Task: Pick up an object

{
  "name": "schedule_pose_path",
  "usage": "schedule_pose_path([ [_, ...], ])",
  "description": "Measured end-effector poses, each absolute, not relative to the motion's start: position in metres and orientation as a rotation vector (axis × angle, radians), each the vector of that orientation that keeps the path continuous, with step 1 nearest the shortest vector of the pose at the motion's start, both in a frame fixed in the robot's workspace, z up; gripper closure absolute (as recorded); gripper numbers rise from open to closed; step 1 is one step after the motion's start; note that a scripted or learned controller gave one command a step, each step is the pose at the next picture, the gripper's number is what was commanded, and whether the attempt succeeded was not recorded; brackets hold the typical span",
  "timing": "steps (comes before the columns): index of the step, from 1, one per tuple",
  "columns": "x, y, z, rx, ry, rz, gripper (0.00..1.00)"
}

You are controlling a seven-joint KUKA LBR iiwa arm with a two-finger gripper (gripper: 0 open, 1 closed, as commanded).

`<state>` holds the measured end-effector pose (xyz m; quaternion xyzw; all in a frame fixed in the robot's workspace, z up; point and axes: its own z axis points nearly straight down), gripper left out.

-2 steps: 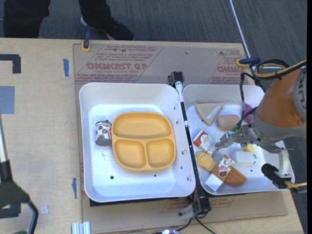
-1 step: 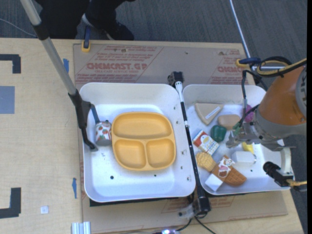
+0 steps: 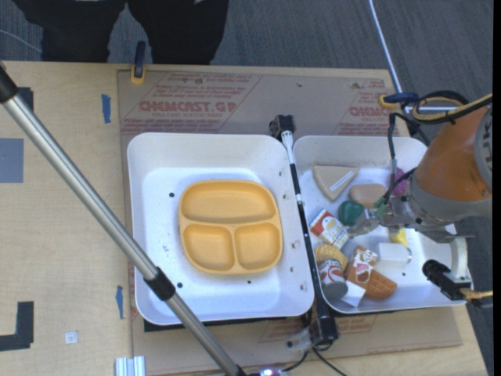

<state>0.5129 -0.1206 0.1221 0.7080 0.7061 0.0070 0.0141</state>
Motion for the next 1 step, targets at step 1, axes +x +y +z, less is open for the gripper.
schedule_pose_path([
  [1, 0.5140, -0.1208, 0.1324, 2.203, 2.195, 0.025, 1.00],
])
